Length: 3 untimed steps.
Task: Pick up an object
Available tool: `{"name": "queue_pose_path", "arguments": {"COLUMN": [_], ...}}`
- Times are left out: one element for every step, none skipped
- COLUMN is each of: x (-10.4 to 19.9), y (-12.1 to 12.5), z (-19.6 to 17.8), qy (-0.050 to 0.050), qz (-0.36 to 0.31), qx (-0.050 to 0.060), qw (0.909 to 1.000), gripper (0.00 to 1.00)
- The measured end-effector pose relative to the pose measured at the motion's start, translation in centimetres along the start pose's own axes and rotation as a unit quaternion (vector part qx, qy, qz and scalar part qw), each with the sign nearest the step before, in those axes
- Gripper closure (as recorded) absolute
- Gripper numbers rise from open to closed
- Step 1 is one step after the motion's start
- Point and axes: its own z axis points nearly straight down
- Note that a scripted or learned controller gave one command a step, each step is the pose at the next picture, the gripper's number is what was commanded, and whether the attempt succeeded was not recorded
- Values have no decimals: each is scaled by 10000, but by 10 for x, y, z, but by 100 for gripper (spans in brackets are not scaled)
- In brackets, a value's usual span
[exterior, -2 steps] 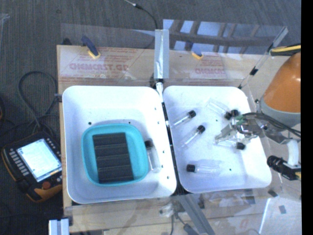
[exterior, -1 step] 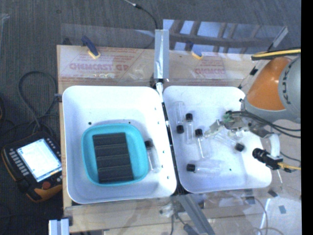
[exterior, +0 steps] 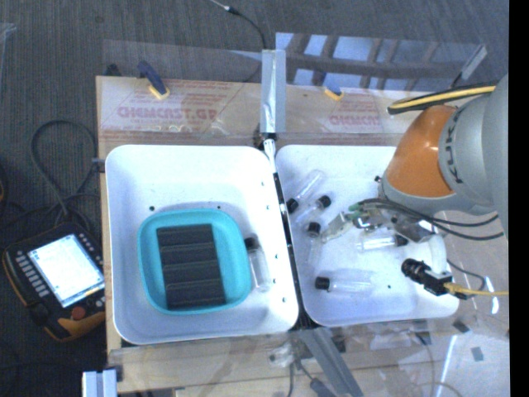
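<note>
On the surface (exterior: 116, 114), your arm (exterior: 459, 151) overhangs the right bin (exterior: 397, 308), its claw (exterior: 372, 217) among clear vials (exterior: 343, 284); its opening you cannot tell. The left bin (exterior: 124, 180) holds a teal tray (exterior: 149, 238) beside another vial (exterior: 256, 260). A pendant (exterior: 58, 281) lies on the floor.

Two white bins are being viewed from above. In the left bin (exterior: 132, 188), a teal tray (exterior: 193, 259) holding a black ridged insert is lying beside a clear vial (exterior: 255, 259). In the right bin (exterior: 347, 304), several black-capped vials are lying scattered, and the gripper (exterior: 364, 219) is being held low among them.
</note>
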Motion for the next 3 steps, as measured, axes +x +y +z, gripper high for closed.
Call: {"name": "queue_pose_path", "arguments": {"x": [23, 23, 44], "y": [46, 47, 123], "z": [1, -10, -132], "qy": [1, 5, 13], "qz": [23, 22, 474], "qx": [-3, -19, 67], "qw": [10000, 10000, 9989], "gripper": [0, 100, 100]}}
